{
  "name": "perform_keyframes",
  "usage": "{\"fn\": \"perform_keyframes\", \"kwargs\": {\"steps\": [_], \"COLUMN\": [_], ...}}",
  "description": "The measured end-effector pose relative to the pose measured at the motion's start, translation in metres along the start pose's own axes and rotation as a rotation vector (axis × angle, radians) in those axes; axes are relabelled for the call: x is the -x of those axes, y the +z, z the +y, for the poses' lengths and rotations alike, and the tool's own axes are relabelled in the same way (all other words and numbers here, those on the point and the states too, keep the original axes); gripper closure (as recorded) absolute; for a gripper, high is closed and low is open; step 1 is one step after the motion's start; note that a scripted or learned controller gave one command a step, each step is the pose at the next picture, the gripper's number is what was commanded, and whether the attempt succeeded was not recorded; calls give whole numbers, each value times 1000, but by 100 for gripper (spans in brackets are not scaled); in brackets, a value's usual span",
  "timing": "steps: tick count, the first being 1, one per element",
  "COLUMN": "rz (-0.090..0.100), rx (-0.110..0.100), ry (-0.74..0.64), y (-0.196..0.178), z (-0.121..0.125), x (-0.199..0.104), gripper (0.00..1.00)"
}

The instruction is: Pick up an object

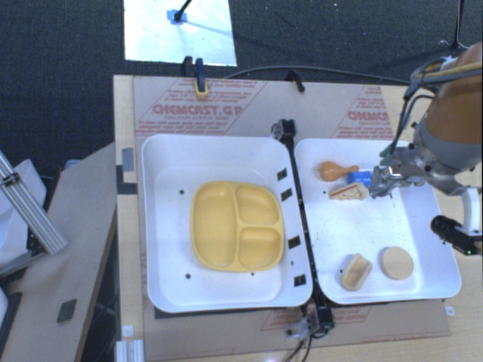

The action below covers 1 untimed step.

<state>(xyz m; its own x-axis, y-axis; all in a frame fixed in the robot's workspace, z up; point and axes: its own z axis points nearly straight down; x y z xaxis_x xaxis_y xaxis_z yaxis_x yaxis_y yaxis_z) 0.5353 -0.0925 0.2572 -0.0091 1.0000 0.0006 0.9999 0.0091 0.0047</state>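
Over the right bin [445,281], near its far right part: tool [379,181] low, just beside a wedge-shaped pale piece [348,193] and a small blue item [361,177]. Cannot tell whether open or closed; tip too small and dark against the wrist. Nothing seen lifted.

Contents of right bin noted: orange pear-shaped piece [332,171] at the far side, touching or nearly touching the blue item; wedge piece just in front of it; tan bread-like piece [355,271] and round beige disc [397,262] near the front wall, well apart from the tool.

Left bin [162,202]: yellow divided plate [237,225] lying flat near the middle, untouched.

Desk: both bins side by side, resting on a printed board.

Progress, judged: approach to the far cluster largely made; grasp not confirmed, lift not done. Likely target the wedge or the blue item. Risk: crowded pieces, a nudge rather than a clean hold.
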Motion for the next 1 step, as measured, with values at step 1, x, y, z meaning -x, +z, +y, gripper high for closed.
{"fn": "perform_keyframes", "kwargs": {"steps": [1], "rz": [0], "rx": [-2], "ry": [1], "y": [9], "z": [14], "x": [-45], "gripper": [100]}}
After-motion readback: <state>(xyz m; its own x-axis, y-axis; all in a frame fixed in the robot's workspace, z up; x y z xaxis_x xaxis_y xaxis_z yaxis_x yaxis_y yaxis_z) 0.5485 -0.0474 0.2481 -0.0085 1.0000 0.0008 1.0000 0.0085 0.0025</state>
